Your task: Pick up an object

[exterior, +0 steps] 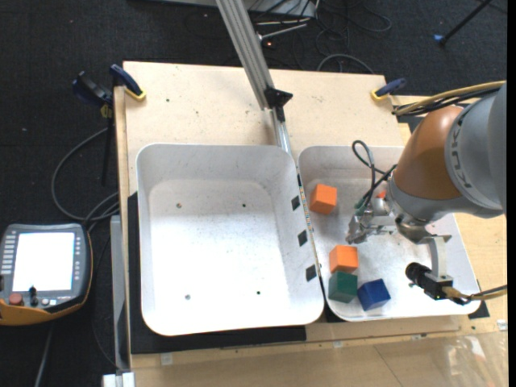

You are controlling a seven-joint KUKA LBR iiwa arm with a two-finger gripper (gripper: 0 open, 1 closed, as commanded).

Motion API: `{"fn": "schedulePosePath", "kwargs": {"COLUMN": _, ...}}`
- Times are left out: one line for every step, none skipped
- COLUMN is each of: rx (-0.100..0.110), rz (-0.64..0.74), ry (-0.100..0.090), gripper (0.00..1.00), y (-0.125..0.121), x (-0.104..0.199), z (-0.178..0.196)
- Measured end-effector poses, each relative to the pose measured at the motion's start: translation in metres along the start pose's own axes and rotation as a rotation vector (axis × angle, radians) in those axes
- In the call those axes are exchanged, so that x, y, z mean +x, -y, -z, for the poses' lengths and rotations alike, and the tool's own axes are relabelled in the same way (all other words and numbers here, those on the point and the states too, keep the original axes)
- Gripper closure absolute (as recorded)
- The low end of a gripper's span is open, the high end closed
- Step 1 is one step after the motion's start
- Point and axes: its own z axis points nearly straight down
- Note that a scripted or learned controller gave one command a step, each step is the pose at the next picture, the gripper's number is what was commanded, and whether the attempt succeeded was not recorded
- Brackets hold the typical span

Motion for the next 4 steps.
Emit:
{"fn": "schedulePosePath", "kwargs": {"rx": -0.006, "rz": 0.005, "ry": 0.001, "gripper": 1.0, "y": 0.013, "x": 0.023, "z": 0.095}}
{"fn": "schedulePosePath", "kwargs": {"rx": -0.005, "rz": 0.005, "ry": 0.001, "gripper": 1.0, "y": 0.001, "x": 0.034, "z": 0.148}}
{"fn": "schedulePosePath", "kwargs": {"rx": 0.0, "rz": 0.005, "ry": 0.002, "gripper": 1.0, "y": -0.116, "x": 0.063, "z": 0.105}}
{"fn": "schedulePosePath", "kwargs": {"rx": -0.007, "rz": 0.001, "ry": 0.002, "gripper": 1.0, "y": -0.053, "x": 0.047, "z": 0.282}}
